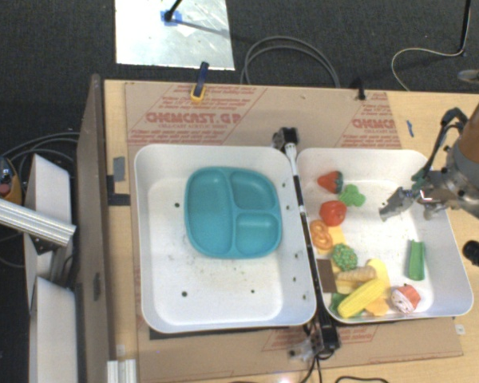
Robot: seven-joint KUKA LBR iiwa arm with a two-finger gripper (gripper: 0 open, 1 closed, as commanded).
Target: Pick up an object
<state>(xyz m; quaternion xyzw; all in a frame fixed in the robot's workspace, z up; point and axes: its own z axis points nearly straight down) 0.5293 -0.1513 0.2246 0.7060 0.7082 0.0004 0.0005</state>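
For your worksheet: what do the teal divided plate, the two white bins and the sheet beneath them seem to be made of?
Teal plate: likely moulded plastic, smooth and evenly coloured. White bins: probably plastic, slightly glossy with rounded rims. Sheet: looks like brown cardboard, matt with red print.

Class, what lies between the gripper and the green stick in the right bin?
Bare white bin floor in the camera view: nothing lies between the gripper and the green stick in the right bin.

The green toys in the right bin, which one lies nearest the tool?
The long green stick, lying by itself near the right bin's right wall, below the tool. The other green pieces sit further left, among the red and yellow toys.
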